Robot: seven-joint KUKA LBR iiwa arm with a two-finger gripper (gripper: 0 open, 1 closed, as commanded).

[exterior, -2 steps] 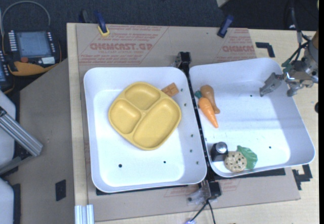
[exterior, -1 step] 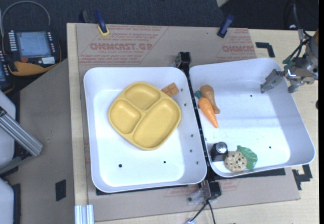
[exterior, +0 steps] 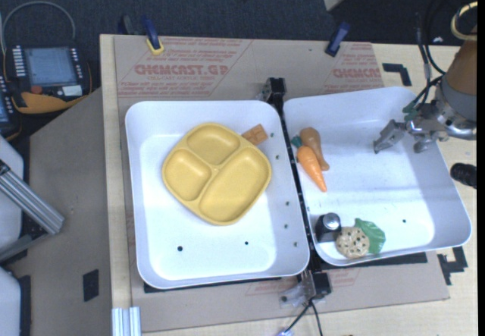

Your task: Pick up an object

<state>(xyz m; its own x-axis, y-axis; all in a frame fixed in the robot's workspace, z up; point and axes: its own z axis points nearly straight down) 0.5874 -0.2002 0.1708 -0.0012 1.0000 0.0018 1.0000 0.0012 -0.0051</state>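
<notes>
My gripper (exterior: 403,139) hangs over the upper right part of the right bin (exterior: 424,198), fingers spread open with nothing between them. An orange toy carrot (exterior: 311,166) lies near the bin's left wall, with a tan piece (exterior: 312,142) beside it. At the bin's front left corner sit a round cookie (exterior: 351,242), a green leafy piece (exterior: 372,233) and a small black and silver object (exterior: 328,225). All of these lie well left of and below the gripper. In the left bin (exterior: 197,247) rests a yellow divided plate (exterior: 217,173), with a small brown block (exterior: 255,133) at its upper right edge.
A cardboard sheet (exterior: 227,61) lies under both bins, held by blue clamps (exterior: 154,37) at the back. A black divider (exterior: 292,175) runs between the bins. A teach pendant (exterior: 45,73) sits off the bench at the left.
</notes>
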